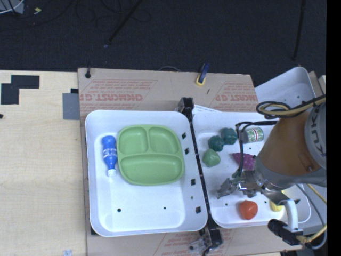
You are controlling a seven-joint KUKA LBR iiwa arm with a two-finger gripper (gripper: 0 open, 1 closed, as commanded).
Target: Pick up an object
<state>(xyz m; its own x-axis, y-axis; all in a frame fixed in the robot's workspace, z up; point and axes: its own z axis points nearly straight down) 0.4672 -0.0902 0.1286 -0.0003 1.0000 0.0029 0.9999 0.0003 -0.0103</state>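
Nothing is lifted yet, so the whole pick seems left to do: the gripper [228, 188] hangs low in the right bin [213, 207], and whether it is released or clenched cannot be told. At its 4 o'clock lies a red object [248, 209]; at 12 o'clock, farther off, sit green pieces [212, 158], darker teal ones [222, 138] and a small can [253, 134]. At 9 o'clock, the left bin [138, 217] holds a green divided plate [150, 154] and a blue bottle [109, 153]

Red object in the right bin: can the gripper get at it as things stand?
Probably yes. The red object lies apart from the other items on the floor of the right bin, near its front rim, with nothing over it. The gripper is just beside it.
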